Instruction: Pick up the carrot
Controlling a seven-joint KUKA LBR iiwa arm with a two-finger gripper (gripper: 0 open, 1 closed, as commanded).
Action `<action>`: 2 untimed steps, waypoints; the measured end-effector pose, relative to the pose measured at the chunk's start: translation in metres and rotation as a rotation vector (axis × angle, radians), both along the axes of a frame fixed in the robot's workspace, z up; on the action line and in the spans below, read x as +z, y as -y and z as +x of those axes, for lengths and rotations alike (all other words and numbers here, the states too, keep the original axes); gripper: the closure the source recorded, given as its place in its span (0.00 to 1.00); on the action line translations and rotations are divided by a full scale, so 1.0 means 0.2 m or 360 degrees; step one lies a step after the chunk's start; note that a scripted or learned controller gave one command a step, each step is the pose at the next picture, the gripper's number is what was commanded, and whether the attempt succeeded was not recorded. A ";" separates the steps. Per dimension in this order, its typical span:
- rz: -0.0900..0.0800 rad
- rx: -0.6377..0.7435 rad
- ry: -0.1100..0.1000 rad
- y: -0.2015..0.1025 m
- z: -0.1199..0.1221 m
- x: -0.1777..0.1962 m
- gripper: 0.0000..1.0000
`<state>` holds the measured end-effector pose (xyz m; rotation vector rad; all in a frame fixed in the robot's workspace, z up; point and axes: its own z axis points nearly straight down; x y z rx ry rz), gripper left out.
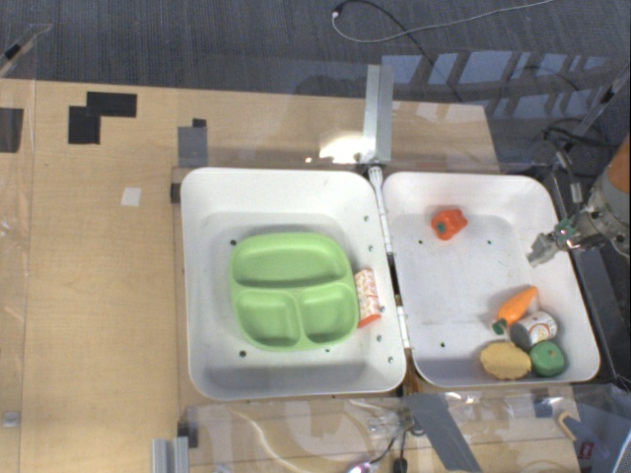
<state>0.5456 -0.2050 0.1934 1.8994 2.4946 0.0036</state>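
Filling the middle of the frame, two white bins sit side by side: the left bin [197, 264] and the right bin [473, 195]. A green divided plate [293, 289] lies in the left bin, with a small patterned packet [367, 296] just beside its right edge. At the right edge of the frame the gripper [554, 240] hangs over the right bin's rim; whether it is wide or narrow cannot be told, and nothing is seen in it. Toward the lower right of that bin lies the carrot [517, 306], touching a white ball [537, 329], near a tan potato [505, 360] and a green round piece [548, 360]. An orange-red pepper [449, 223] sits apart, higher up.
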 end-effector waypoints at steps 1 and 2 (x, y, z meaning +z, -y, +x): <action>-0.0001 0.0000 0.0001 0.00 0.00 0.00 0.00; 0.0002 0.0107 -0.0004 -0.21 0.16 -0.34 0.00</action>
